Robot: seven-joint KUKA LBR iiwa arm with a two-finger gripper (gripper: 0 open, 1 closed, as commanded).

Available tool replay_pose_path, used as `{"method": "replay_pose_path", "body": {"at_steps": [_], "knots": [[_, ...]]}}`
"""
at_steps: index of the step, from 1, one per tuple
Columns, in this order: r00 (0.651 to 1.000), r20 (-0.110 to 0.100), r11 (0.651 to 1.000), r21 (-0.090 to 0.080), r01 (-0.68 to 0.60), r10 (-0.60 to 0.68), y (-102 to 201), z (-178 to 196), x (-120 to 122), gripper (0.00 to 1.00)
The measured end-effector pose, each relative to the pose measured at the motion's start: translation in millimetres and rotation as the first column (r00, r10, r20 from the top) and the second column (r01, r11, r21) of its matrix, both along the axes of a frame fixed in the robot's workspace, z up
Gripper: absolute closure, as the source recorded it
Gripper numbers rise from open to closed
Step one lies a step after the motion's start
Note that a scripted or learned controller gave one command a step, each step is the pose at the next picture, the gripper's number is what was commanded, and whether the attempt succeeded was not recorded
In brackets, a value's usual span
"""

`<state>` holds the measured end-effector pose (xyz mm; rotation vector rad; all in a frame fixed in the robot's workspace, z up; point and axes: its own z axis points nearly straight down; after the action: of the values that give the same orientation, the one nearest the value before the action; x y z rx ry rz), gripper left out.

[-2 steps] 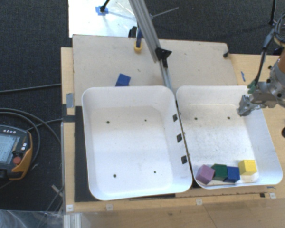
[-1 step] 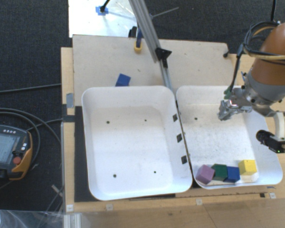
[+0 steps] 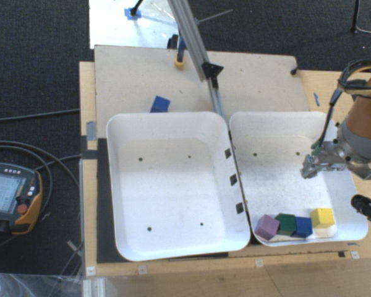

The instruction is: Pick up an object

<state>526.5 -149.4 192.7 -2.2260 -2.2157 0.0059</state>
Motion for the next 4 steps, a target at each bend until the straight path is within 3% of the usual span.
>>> {"method": "replay_pose_path", "body": {"at_steps": [1,2,4], "knots": [[1.0,0.0,1.0,0.001,0.0,0.0,-50,-54,-39,1.0],[1.0,0.009,1.0,0.001,-0.011,0.011,-31,-18,-41,1.0],[1.0,0.007,1.0,0.002,-0.014,0.014,32,0,-41,1.0]]}}
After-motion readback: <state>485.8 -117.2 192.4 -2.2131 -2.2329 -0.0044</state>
